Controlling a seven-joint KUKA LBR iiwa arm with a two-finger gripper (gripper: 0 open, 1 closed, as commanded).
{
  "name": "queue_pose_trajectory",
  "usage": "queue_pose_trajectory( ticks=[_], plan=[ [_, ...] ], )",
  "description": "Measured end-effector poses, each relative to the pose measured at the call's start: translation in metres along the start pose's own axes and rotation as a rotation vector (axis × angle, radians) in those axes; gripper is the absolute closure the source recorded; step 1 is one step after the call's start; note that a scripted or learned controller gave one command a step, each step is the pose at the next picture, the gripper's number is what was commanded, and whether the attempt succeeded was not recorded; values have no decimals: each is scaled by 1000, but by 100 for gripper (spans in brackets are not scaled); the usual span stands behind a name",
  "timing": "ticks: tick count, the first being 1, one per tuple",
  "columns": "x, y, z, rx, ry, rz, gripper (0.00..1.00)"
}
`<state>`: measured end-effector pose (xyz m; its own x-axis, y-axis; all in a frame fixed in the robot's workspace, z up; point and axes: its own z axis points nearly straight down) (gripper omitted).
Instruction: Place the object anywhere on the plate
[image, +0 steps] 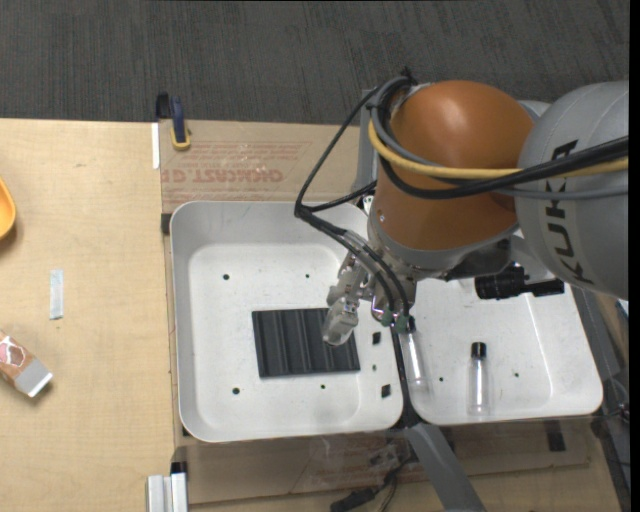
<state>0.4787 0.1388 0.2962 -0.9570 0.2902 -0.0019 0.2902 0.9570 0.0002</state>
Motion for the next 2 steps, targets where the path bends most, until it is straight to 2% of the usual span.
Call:
queue_pose_trajectory(
  ticks=[1, 2],
  plan=[
    [4, 12, 50, 0, 4, -452, 100],
    [-3, 18, 6, -1, 0, -479, 100]
  ],
)
